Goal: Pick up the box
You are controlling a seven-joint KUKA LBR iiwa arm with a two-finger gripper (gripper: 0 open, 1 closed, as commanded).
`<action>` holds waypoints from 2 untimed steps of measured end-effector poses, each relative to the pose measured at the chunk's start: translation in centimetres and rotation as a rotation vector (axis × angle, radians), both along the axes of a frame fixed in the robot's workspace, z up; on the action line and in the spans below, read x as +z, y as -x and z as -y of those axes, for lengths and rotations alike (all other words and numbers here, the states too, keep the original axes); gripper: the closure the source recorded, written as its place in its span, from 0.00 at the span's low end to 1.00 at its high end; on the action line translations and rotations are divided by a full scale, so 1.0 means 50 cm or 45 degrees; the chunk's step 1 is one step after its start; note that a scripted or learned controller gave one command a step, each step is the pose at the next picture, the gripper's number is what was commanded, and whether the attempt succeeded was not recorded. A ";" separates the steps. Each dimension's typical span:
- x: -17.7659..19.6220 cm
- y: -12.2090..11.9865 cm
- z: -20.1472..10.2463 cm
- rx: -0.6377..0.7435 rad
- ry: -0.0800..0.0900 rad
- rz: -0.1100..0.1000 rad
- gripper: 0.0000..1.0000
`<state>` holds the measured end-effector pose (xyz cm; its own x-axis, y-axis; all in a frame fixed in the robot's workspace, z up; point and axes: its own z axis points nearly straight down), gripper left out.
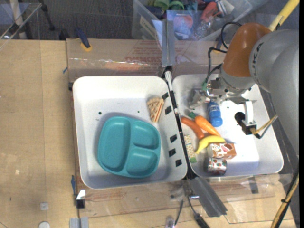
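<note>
Below, pale wooden bench [33, 127], two white bins [90, 94], clear toy tub [199, 8] behind, tool [202, 95] grip state unclear.

Two white bins sit side by side: the left bin [85, 127] and the right bin [266, 151]. The left bin holds two things: one teal tray [128, 146] near its front edge and one waffle cone [155, 108] by its right edge. The right bin holds one blue bottle [214, 114], two carrots [202, 126], one banana [209, 142], one box [222, 151] and one can [216, 166].
</note>
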<state>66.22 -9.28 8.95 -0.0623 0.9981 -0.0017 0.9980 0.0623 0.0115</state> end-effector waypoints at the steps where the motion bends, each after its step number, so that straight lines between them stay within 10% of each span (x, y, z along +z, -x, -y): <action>1: 0.000 0.000 0.000 0.000 0.000 0.000 0.00; 2: 0.019 -0.005 0.006 -0.546 -0.003 -0.027 0.00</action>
